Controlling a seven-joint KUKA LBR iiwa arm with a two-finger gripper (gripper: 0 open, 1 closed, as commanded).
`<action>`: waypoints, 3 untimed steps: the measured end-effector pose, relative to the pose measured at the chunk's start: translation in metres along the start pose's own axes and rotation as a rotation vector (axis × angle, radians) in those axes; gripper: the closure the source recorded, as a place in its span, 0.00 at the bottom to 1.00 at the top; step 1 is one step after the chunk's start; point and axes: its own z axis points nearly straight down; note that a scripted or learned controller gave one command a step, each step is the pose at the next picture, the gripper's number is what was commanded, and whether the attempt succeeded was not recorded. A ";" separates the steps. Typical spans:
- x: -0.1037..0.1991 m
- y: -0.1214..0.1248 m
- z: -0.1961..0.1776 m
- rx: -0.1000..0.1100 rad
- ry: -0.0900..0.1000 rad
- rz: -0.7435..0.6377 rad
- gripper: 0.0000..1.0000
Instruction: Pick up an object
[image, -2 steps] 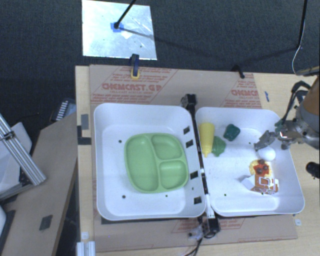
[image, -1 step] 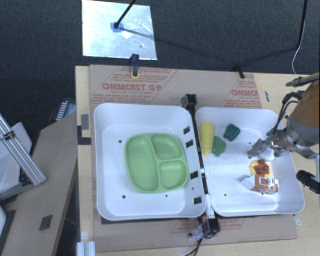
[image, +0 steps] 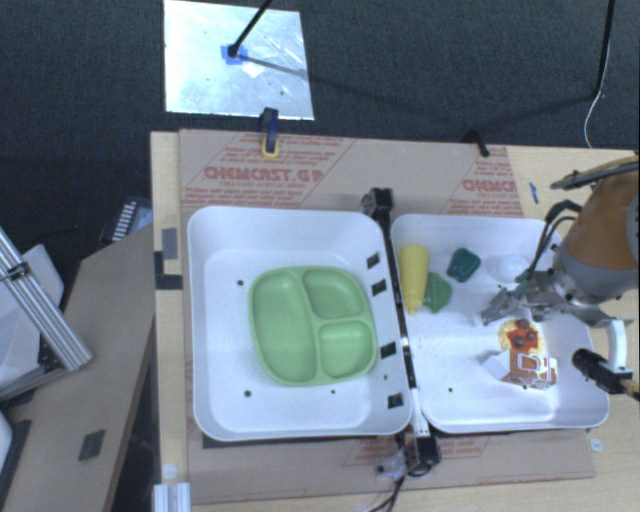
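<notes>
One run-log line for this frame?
gripper in right bin | above orange-white packet | yellow cone, green pieces untouched | green tray left bin

Arm (image: 606, 235) running off right edge, only orange band and wrist showing. Gripper (image: 512, 305) small and dark, finger gap too blurred for reading. Arm overhanging right bin (image: 470, 405), hiding its far right wall. Packet (image: 526, 355) print blurring, unreadable. Pale thing (image: 510, 266) near arm washing into white floor, shape unclear. Metal frame (image: 35, 305) getting cut off at left edge.
</notes>
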 end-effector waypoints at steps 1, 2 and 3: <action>-0.001 0.002 -0.014 -0.007 -0.003 0.000 1.00; -0.001 0.005 -0.079 -0.010 -0.004 -0.003 1.00; -0.002 0.004 -0.123 -0.009 -0.003 -0.004 1.00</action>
